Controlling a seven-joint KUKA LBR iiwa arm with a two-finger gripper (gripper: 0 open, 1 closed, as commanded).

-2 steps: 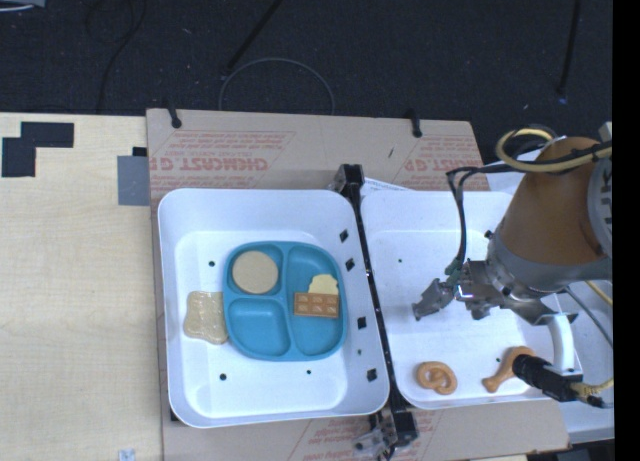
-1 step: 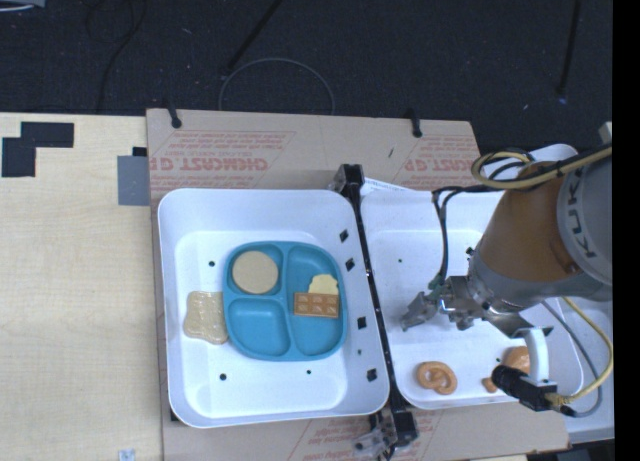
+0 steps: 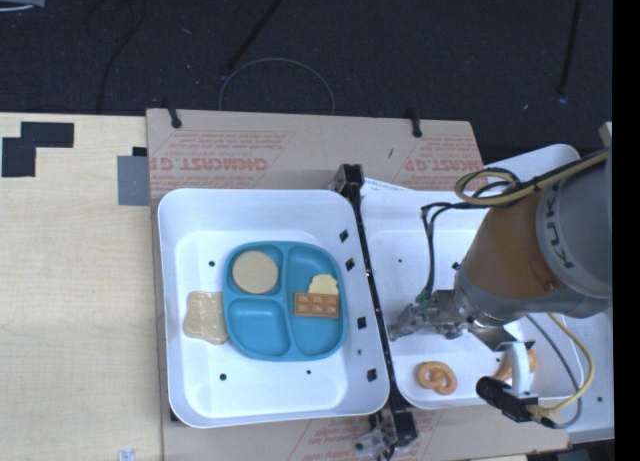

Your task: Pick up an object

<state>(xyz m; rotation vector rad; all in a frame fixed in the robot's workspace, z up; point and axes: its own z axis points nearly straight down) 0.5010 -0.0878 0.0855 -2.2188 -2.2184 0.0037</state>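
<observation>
My gripper [image 3: 425, 319] hangs low over the right bin [image 3: 400, 249], near its left wall, with the grey and orange arm [image 3: 520, 259] covering much of that bin. A small brown pretzel [image 3: 436, 378] lies on the bin floor just below the gripper, apart from it. A pale orange item [image 3: 527, 360] peeks out from behind the wrist at the bin's lower right, mostly hidden.
The left bin [image 3: 190, 219] holds a blue compartment tray [image 3: 262, 334] with a round tan disc [image 3: 254, 271], a waffle piece [image 3: 315, 305] and a yellow wedge [image 3: 323, 284]. A pale toast slice [image 3: 205, 316] lies left of the tray. A black divider [image 3: 362, 279] separates the bins.
</observation>
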